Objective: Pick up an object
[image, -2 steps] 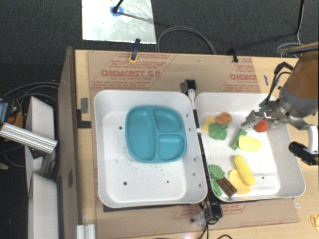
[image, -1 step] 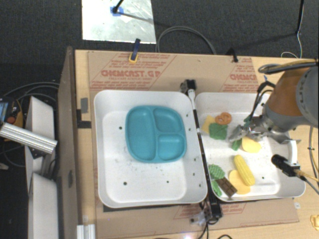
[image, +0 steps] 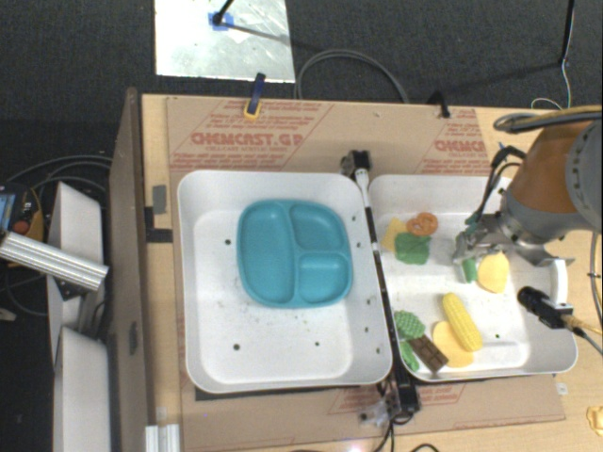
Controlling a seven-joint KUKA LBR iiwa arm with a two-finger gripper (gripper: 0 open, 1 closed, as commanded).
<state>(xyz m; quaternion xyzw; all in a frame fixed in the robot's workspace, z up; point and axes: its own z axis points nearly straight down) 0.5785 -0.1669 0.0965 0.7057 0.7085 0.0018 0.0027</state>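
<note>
arm in from right, jaws (image: 471, 245) down in right bin (image: 542, 351), far-right part. can't tell if jaws are wide or narrow; wrist hides them. nothing seen held.

nearest obj: pale yellow lemon-like piece (image: 493, 273), just near-right of the jaws, touching or almost. small green piece (image: 468, 270) just near side of jaws, beside the lemon. corn cob (image: 462, 321) farther toward near edge, long axis running far-left to near-right. green leafy piece (image: 411, 249) and orange slice (image: 423, 223) lie left of jaws, apart from them. brown bar (image: 429, 352) + green round piece (image: 409, 325) at near-left corner.

left bin (image: 212, 347) holds teal divided plate (image: 293, 253).

judgement: grasp likely aimed at lemon/green piece; they crowd each other, so slip risk.
</note>
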